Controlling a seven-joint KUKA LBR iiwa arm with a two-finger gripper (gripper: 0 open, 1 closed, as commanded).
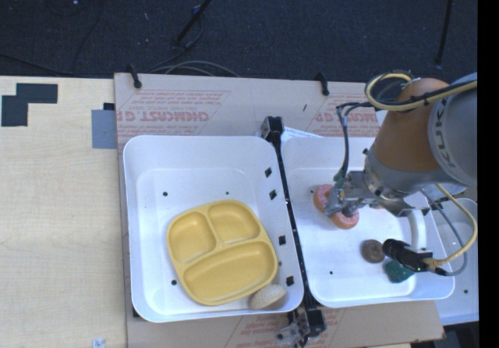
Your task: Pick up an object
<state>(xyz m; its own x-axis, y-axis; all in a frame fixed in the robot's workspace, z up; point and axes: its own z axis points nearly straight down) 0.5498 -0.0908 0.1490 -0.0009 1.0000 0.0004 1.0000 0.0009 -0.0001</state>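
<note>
Looking down at a slant on two shallow white plastic bins side by side, I see my grey arm with its orange band [409,136] reaching in from the right over the right-hand bin [327,159]. My gripper [340,204] sits low near that bin's left part, directly over a small orange-red rounded object [346,220], which peeks out on either side of it. Whether that is one piece or two I cannot tell, nor can I tell whether my gripper is open or closed on it, since the metal hides the contact. Near it, toward the bin's front, lie a flat brown round disc [373,250] and a small teal-green piece [401,273], both apart from the orange-red object. The left-hand bin [129,182] holds a yellow plastic plate with three compartments [222,251], with a pale beige oval lump [267,296] touching its lower edge. To do this step well, I judge I should centre squarely on the orange-red object, close firmly, and lift straight up, slowly; a rounded thing may squirt sideways under an off-centre squeeze.
</note>
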